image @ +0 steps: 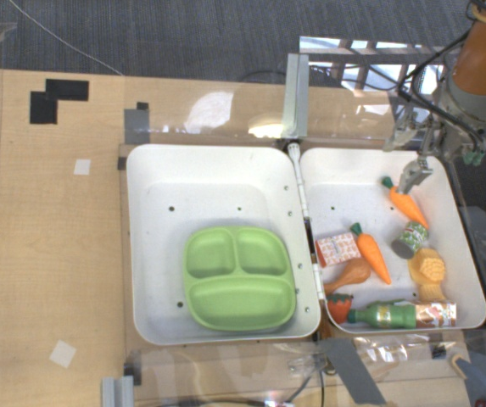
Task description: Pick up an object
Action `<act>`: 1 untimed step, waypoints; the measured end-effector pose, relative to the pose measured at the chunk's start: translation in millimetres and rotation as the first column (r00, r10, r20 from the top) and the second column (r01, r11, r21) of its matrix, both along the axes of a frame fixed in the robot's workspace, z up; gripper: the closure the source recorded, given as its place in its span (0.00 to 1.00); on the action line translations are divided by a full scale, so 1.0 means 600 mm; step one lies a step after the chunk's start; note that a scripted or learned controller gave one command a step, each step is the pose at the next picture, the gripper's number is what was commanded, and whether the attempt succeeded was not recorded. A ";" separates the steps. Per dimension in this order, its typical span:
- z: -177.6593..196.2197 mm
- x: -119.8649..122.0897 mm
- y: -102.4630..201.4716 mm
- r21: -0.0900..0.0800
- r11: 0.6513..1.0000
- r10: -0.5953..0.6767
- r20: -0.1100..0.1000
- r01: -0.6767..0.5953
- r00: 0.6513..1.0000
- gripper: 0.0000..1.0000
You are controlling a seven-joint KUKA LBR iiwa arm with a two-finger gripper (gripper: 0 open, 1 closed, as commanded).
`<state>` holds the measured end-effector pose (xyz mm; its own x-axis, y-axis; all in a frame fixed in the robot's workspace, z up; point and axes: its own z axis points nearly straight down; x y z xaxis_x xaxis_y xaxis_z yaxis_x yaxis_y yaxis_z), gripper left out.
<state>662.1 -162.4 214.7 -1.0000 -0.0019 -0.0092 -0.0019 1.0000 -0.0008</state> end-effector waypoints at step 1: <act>-0.206 0.012 -0.025 0.000 1.000 -0.001 -0.008 0.001 1.000 0.00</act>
